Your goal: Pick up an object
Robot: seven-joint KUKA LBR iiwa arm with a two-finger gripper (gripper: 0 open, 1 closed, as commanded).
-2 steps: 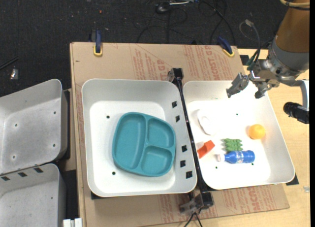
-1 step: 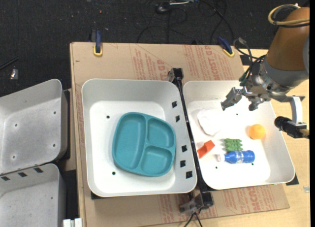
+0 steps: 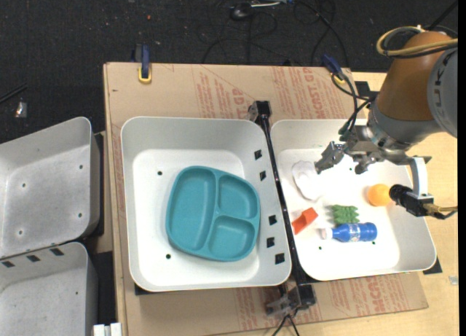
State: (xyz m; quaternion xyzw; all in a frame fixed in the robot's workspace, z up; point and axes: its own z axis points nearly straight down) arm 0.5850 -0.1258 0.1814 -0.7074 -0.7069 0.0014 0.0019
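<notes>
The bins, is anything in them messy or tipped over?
Nothing looks spilled or broken. The blue bottle lies on its side in the right bin, beside the green toy. The teal plate sits slightly askew in the left bin.

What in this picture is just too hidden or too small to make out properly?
- Gripper: small and dark from above; whether its fingers are open or shut cannot be told.
- Right bin: its far right corner lies under the arm.
- Green object: too small to identify.
- White object: blends with the bin floor, so its outline is unclear.
- Blue bottle: any label is too small to read.
</notes>
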